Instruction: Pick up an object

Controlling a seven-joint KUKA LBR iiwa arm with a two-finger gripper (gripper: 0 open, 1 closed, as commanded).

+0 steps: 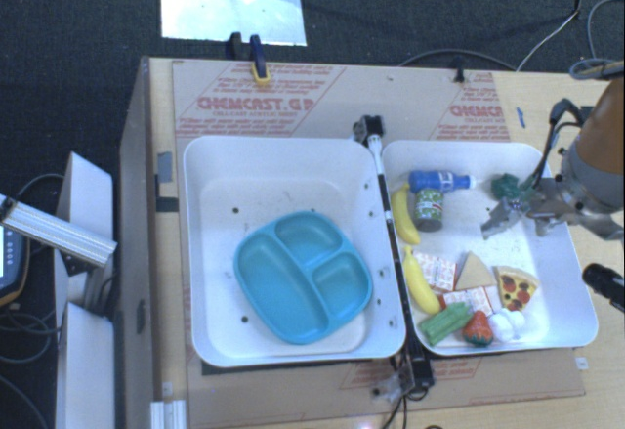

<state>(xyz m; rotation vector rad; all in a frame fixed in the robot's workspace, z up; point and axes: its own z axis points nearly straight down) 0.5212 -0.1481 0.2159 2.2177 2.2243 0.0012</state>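
Observation:
My gripper (pixel 519 220) hangs over the right bin (pixel 571 266), at its right-middle part, open, with bare bin floor showing between its fingers. A dark green toy (pixel 505 187) lies just behind it to the left. A small bottle with a blue cap (pixel 437 182) and a green-labelled can (pixel 428 209) lie at the back left of this bin. Two bananas (pixel 421 282) run along the left wall. Near the front are a sandwich wedge (pixel 475 272), a pizza slice (pixel 515 287), a strawberry (pixel 478 328) and a green vegetable (pixel 445 321).
The left bin (pixel 220 183) holds a blue divided plate (pixel 303 276). A black bar (pixel 388 212) runs along the divide between the bins. The grey arm with its orange band (pixel 601 139) comes in over the right bin's right wall. Cables lie at the back right.

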